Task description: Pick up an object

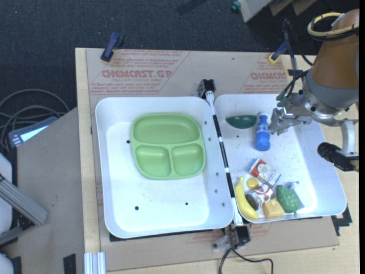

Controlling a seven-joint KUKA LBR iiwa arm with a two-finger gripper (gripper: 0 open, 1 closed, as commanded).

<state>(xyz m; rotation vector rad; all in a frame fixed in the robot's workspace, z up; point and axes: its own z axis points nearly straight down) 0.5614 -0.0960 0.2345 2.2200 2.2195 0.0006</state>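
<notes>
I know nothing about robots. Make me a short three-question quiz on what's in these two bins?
1. True or false: the green three-compartment plastic tray lies in the left white bin.
2. Which thing lies closest to the gripper? A) yellow banana B) small blue plastic bottle C) dark green bowl
3. Fill in: the banana lies in the right white bin's ____ corner, by the divider.

Key: 1 true; 2 B; 3 near-left.

Orange-banded grey arm (336,67) — black cables, metallic wrist.
</notes>
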